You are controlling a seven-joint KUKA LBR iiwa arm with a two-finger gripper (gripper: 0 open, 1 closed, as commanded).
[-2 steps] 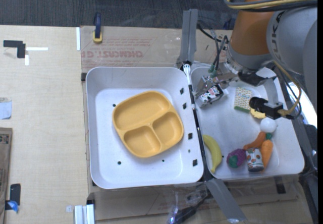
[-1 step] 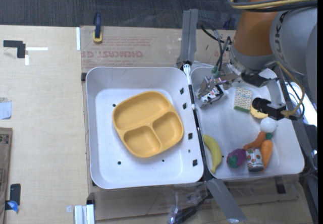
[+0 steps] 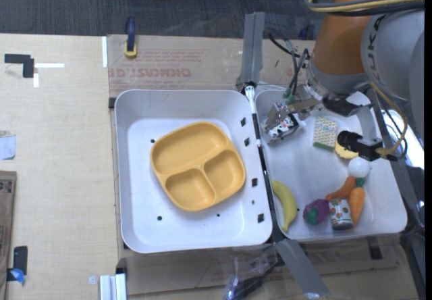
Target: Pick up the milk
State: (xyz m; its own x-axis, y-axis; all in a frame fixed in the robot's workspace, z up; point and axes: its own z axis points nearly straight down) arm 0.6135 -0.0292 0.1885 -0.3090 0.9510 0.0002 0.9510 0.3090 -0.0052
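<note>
So the arm [image 3: 364, 28] is reaching in from the right and its gripper [image 3: 282, 119] is down in the far-left corner of the right bin [image 3: 378, 224], right up against the divider wall. There's a small white carton-looking thing with dark print at the fingertips, which I'm guessing is the milk [image 3: 285, 128], but it's tiny and half tangled up with the metal bits, so I can't say for sure. I honestly can't tell whether the jaws are released or clenched on anything.

If that is the milk, it's sitting just under and slightly nearer than the fingertips, tilted, long axis running roughly left-near to right-far. So the next move looks like a straight lift, not a reach.

Other stuff is well away: banana [image 3: 285, 203] along the near-left wall, carrot [image 3: 356, 201] and grapes [image 3: 314, 211] near the front, sponge [image 3: 325, 131] to the right. Yellow divided plate [image 3: 196, 165] sits in the left bin [image 3: 128, 177].
</note>
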